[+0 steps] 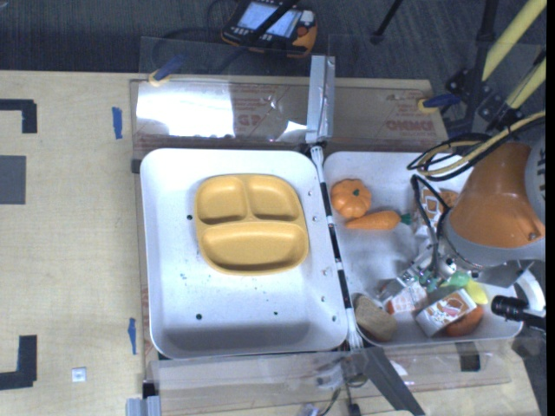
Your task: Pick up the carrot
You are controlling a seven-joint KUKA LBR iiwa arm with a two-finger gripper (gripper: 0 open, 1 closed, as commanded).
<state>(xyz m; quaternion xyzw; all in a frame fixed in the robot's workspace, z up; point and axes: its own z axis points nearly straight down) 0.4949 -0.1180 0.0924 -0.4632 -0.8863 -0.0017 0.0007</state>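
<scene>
A pale wooden bench (69,232) marked with black tape stands on dark grey carpet (87,16). On it sit two white bins: the left bin (165,258) holds a yellow divided plate (251,224), while the right bin (381,250) holds clutter. The arm (494,206) hangs over the right bin, its gripper (429,267) low among packets (447,310); whether it is apart or together cannot be told. The carrot (373,222) lies free beside a small pumpkin (350,198).
</scene>
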